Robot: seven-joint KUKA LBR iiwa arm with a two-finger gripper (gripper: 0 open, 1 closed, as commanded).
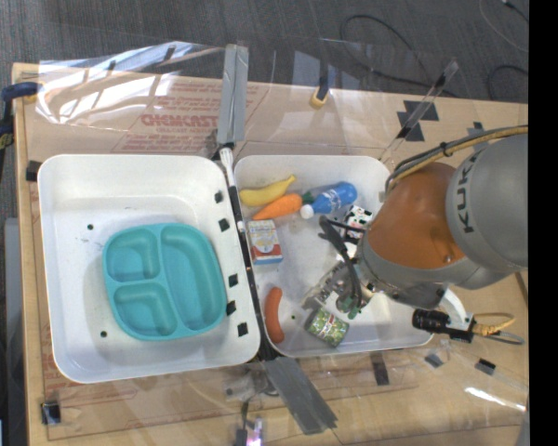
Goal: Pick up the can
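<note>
**Gripper low over the can in the right bin**

The arm (446, 221) reaches into the right bin (298, 170), with its gripper (339, 291) down near the bin's front edge. The can (327, 325), green-labelled and lying tilted, sits just below the fingers (330, 286), touching or nearly touching them; whether it is between them cannot be told, nor whether they are spread or closed. To the fingers' left lies a red sausage-shaped piece (273, 312). Farther back from them are a small carton (265, 242), a carrot (277, 207), a banana (267, 191) and a blue bottle (330, 198). Well to the left, the other bin (65, 184) holds a teal divided tray (164, 282).
</note>
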